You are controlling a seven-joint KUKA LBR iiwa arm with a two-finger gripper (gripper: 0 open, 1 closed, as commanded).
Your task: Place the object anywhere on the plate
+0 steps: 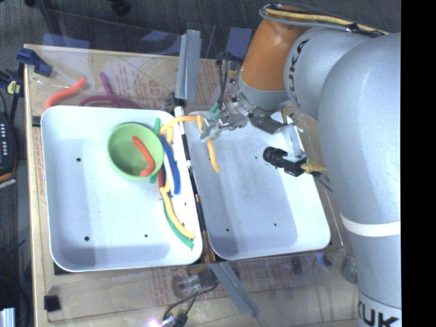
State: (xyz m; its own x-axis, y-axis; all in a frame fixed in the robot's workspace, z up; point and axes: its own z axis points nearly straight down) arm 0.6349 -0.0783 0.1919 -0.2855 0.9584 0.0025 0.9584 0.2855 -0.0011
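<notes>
A green plate (129,148) sits in the left bin (82,210) toward its back, with a red strip (146,154) lying on its right side. My gripper (211,131) hangs over the back left corner of the right bin (272,216). It is shut on an orange strip (213,157), which dangles from the fingertips above the bin floor. A yellow strip (189,119) arches across the divide between the bins, just left of the gripper.
Several bendy strips, yellow (172,213), blue (173,165) and green (182,233), lie along the left bin's right wall beside the plate. A black cylinder (281,159) on the arm sticks out over the right bin. Pink and orange strips (102,101) lie on the bench behind the left bin.
</notes>
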